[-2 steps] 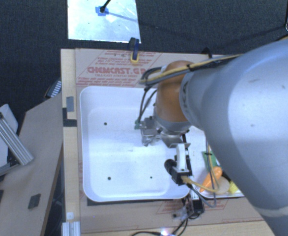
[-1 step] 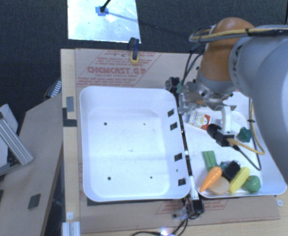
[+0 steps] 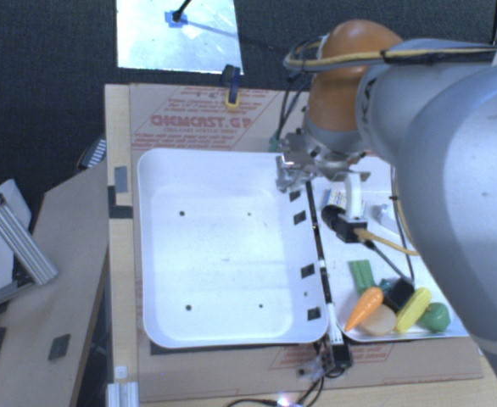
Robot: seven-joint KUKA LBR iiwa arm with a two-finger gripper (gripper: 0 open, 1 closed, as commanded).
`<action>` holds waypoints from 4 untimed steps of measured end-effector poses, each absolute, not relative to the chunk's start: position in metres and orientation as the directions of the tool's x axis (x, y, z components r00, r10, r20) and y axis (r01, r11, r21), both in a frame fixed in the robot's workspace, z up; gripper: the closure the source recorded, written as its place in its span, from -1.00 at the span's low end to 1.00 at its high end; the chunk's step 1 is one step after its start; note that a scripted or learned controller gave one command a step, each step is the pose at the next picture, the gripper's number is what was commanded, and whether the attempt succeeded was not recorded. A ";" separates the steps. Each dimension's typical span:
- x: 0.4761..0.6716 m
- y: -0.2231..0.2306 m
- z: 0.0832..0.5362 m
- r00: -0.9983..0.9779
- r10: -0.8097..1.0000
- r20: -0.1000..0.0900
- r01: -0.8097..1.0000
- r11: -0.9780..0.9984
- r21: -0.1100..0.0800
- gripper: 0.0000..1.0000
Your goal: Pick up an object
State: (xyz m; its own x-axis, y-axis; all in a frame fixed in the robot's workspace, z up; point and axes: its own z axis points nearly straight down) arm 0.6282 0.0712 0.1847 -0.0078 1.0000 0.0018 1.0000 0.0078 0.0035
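Dark carpet surrounds the tabletop (image 3: pixel 79 227), a pale wooden surface with a sheet of cardboard (image 3: pixel 198 117) printed in red letters lying over it. At far left a slanted aluminium rail (image 3: pixel 11 236) leans across the edge, and near the top a shiny metal plate (image 3: pixel 147 24) rests on the dark floor. A yellow-and-blue clamp (image 3: pixel 231 87) sits on the cardboard's upper edge. On the cardboard lies the left bin (image 3: pixel 223 329), a shallow white tray showing bare floor with a few small dark dots. Just beside it, sharing a strip marked with black squares, is the right bin (image 3: pixel 376 333), largely covered by the arm (image 3: pixel 452 159) — a bulky grey body with an orange band (image 3: pixel 350 58) above the wrist. The hand (image 3: pixel 299 176) hangs over the divide between the two bins near their upper end; whether it is open or closed cannot be told, and nothing is seen in it. The objects lie in the right bin's lower corner: a green block (image 3: pixel 361 274), an orange carrot (image 3: pixel 364 306) tilted beside a pale round piece (image 3: pixel 381 320), a black item (image 3: pixel 397 295), a yellow corn cob (image 3: pixel 411 309) and a green piece (image 3: pixel 436 316) — all close together, well apart from the hand.
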 end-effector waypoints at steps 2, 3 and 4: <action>0.668 0.228 0.171 -0.010 1.000 0.004 1.000 0.010 0.002 1.00; 0.667 0.235 0.105 -0.006 1.000 0.000 1.000 0.006 -0.004 1.00; 0.620 0.235 0.270 -0.006 1.000 0.007 1.000 0.006 0.013 1.00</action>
